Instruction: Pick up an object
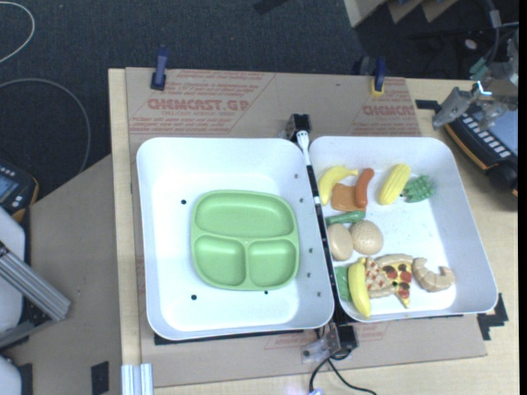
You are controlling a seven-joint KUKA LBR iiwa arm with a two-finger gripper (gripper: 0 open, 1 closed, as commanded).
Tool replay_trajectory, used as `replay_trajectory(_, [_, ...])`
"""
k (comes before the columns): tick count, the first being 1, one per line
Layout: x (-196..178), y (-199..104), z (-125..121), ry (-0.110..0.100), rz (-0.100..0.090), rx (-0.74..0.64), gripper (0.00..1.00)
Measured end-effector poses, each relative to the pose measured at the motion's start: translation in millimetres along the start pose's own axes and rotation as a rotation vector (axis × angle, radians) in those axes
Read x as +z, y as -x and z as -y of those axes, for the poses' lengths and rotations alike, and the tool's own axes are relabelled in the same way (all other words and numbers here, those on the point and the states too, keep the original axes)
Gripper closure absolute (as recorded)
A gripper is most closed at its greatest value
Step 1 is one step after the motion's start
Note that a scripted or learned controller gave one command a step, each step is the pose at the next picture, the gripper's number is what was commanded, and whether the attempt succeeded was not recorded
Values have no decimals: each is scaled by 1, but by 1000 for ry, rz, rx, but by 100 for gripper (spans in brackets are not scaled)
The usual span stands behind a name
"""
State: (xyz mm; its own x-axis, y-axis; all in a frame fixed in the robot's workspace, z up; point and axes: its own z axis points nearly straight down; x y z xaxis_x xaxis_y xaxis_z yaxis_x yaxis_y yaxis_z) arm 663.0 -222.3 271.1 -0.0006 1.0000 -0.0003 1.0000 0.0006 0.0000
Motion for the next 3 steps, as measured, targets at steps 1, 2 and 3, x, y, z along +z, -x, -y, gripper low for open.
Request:
replay_trajectory(1, [127, -59, 109, -21, -10, 1, 0])
replay_trajectory(2, [178, -130, 163, -8, -5, -3, 0])
replay_trajectory(3, [20, -44, 183, 17, 10, 9, 0])
